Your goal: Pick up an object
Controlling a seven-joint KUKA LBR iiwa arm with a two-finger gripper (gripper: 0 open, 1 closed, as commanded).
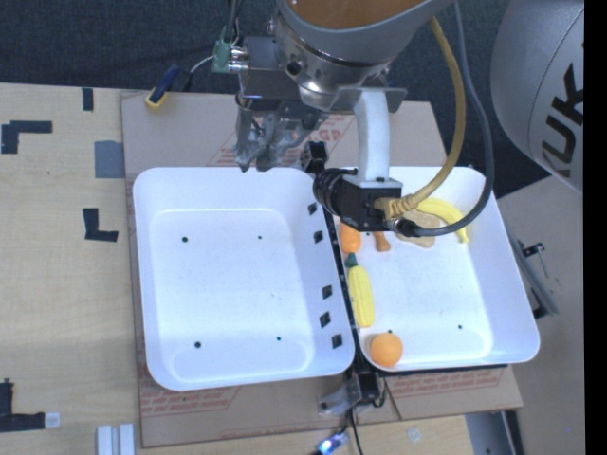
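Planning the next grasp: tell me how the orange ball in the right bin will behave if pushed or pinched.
The orange ball looks round and smooth, so a push would probably send it rolling. It sits near the right bin wall's front corner, which may stop it. Its curved surface may slip from a two-finger pinch.

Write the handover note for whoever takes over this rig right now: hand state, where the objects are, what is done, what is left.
Hand: above the far rim of the left bin, nothing seen between its fingers.
Objects: all in the right bin: corn cob and orange ball by the divider, banana at the far side.
Done: nothing picked.
Left: grasp and lift one object.
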